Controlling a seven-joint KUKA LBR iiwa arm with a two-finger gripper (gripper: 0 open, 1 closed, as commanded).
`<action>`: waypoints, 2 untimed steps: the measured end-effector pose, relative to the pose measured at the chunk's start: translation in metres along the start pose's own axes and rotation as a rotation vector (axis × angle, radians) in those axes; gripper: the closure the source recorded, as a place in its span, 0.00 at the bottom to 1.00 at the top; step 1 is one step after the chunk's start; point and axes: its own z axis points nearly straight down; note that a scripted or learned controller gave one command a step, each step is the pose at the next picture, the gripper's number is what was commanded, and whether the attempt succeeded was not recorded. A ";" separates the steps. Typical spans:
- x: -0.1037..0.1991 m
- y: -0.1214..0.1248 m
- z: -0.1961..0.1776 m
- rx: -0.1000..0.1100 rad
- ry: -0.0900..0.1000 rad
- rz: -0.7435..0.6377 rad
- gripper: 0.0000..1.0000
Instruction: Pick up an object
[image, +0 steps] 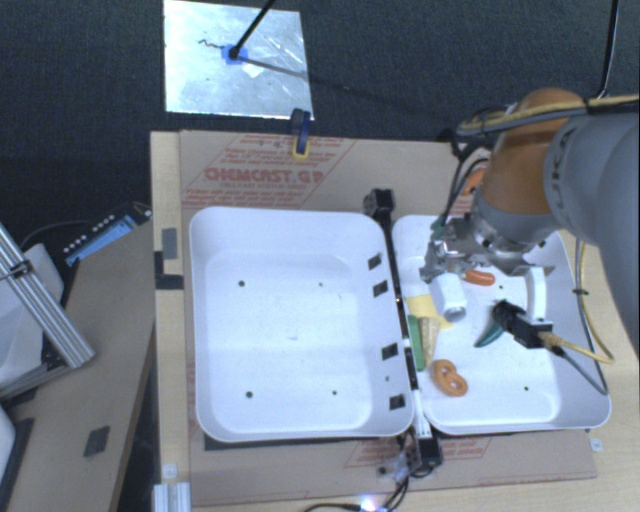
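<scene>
My gripper (447, 268) hovers low over the right bin (520, 410); finger state indiscernible, white cylinder (449, 295) apparently ungrasped; pick remains.

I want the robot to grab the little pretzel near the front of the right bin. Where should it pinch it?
Probably straight down from above. The pretzel lies flat on the floor of the right bin, so its looped top faces up. Pinch across its outer edges, or put one finger in a loop. The green and yellow pieces lie close on its left, so the open right side looks easier.
</scene>
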 end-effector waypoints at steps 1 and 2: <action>-0.008 0.037 -0.001 -0.003 0.000 -0.001 1.00; -0.042 0.000 -0.044 0.000 0.000 0.004 1.00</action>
